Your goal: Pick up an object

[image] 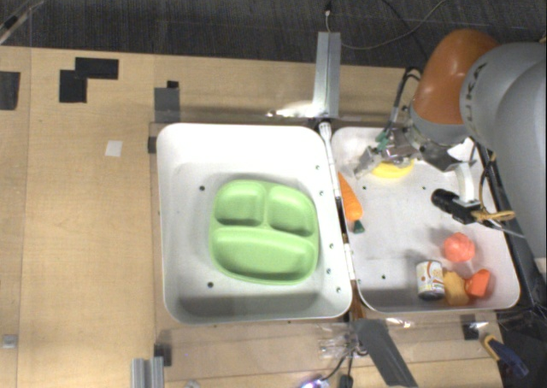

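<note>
My gripper (386,155) is low over the far part of the right bin (402,292). A yellow object (395,172) lies right under it, partly covered by it. An orange carrot with a green tip (349,201) lies along the bin's left wall, to the gripper's near left. In the bin's near right corner are a pink-red ball (459,247), a small can (429,279), a tan piece (455,289) and an orange piece (480,281).
The left bin (184,207) holds a green divided plate (264,229) in its middle. The arm's grey body and orange band (449,79) hang over the right bin's far right side. A metal post (328,70) stands behind the bins.
</note>
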`<state>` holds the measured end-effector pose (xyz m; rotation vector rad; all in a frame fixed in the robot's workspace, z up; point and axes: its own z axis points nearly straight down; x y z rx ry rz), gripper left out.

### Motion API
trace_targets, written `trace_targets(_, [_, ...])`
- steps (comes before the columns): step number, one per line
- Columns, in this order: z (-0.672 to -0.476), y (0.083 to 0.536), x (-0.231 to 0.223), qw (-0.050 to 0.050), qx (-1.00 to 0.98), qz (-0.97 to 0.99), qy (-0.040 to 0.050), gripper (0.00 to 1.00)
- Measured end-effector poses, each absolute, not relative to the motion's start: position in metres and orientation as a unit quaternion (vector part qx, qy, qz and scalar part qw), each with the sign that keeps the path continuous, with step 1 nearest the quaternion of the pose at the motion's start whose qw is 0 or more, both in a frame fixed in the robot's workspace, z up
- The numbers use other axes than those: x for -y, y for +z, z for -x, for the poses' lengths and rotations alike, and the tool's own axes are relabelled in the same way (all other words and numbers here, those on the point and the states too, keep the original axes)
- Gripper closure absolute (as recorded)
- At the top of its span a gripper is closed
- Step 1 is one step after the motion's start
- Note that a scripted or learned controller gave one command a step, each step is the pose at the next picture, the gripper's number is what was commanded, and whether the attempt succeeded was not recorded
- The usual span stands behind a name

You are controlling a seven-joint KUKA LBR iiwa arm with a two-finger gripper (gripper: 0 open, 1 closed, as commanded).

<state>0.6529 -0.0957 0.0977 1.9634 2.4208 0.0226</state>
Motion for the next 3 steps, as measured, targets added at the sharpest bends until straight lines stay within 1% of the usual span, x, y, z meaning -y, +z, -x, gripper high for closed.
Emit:
trace_targets(1, [-0.656,0.108,0.096,0.017,-0.777,-0.629,0.0093,1.00])
trace_targets(2, [-0.656,0.108,0.096,0.017,-0.777,-0.629,0.0093,0.00])
trace_targets(3, [-0.634,0.093,0.092,0.000,-0.823,-0.568,0.0010,0.00])
